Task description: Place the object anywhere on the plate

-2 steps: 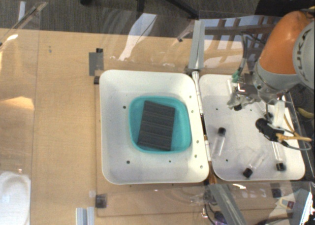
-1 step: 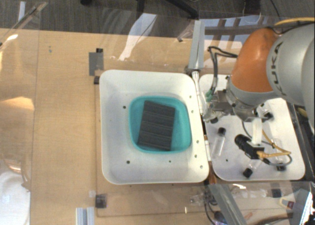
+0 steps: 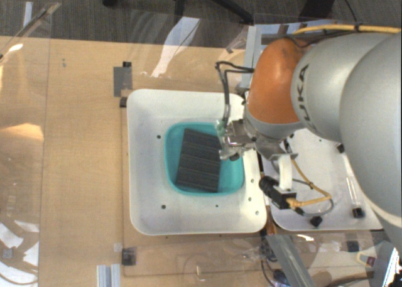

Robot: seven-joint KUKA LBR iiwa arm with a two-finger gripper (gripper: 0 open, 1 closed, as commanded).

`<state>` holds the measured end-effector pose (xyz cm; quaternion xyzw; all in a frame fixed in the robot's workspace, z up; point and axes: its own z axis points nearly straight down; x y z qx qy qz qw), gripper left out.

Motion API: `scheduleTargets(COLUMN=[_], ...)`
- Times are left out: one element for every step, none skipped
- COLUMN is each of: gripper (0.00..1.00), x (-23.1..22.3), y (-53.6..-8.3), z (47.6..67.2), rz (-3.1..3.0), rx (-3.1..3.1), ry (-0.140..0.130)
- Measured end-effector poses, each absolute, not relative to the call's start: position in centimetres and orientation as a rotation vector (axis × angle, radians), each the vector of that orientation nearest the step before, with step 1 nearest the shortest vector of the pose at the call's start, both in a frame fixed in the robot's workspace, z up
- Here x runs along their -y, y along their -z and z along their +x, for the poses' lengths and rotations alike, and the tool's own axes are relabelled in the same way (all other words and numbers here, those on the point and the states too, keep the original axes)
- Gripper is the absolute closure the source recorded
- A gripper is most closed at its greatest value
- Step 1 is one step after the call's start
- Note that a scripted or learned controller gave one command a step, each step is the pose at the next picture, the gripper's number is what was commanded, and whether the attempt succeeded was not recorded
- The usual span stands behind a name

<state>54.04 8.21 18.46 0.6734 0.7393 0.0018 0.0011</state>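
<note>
Fingers hidden under the wrist, cannot tell their state; gripper (image 3: 227, 144) sits at right edge of dark ribbed object (image 3: 198, 161). Object lies flat on teal plate (image 3: 173, 143), inside left white bin (image 3: 146, 191). Grey arm (image 3: 352, 97) with orange band (image 3: 275, 85) spans right bin (image 3: 333, 216)

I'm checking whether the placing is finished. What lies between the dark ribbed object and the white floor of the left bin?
In the camera view, the teal plate lies between them: the dark ribbed object rests on it, inside the left bin.
</note>
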Motion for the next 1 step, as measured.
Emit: scheduleTargets(gripper=[0.00], x=[-8.17], y=[-18.48], z=[54.05], rz=[2.115], rx=[-2.320], ry=[-0.006])
